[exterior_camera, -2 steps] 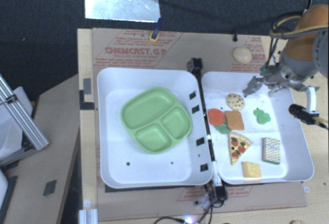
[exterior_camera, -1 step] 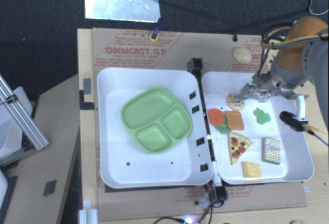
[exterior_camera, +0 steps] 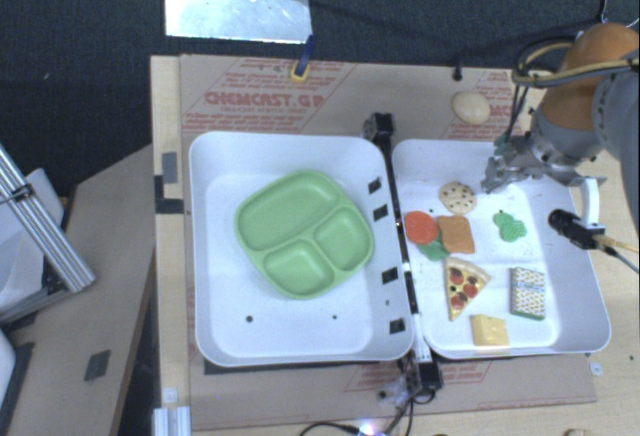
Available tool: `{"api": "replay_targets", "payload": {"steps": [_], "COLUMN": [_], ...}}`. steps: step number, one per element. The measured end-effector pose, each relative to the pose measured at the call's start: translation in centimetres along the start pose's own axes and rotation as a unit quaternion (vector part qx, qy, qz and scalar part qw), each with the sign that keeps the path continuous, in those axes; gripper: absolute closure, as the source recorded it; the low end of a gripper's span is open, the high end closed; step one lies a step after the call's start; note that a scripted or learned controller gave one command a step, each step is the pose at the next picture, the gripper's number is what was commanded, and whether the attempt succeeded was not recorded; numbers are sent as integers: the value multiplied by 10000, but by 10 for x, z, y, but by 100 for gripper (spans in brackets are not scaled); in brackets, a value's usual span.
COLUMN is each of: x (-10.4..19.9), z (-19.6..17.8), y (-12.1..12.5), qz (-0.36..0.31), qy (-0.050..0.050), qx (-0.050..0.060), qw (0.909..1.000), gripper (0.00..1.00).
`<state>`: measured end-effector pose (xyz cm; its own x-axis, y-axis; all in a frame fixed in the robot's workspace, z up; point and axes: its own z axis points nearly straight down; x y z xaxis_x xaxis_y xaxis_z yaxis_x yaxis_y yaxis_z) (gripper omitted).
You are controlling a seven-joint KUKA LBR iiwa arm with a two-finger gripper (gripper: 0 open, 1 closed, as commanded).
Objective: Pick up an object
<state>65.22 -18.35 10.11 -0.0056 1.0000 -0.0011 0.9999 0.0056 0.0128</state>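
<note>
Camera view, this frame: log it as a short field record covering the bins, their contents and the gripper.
left bin: green divided tray
right bin: cookie, tomato slice, toast, green piece, pizza slice, cheese wedge, patterned block
gripper: above the right bin's far end, beside the cookie
held: nothing seen
outside bins: pale round object on the board

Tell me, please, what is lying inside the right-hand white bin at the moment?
The right bin holds a cookie, tomato slice, toast, green leaf, pizza slice, cheese and a patterned packet. The hand covers its far corner.
</note>
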Motion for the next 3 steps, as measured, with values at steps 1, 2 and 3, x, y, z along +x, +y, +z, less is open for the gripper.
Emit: {"api": "replay_targets", "payload": {"steps": [1, 2, 3], "x": [2, 1, 1], "z": [-45, -109, -125], "y": [3, 12, 13], "qz": [1, -5, -5], "qy": [-2, -8, -1], "qx": [30, 14, 39], "qw": [10000, 10000, 10000], "gripper": [100, 100, 100]}}
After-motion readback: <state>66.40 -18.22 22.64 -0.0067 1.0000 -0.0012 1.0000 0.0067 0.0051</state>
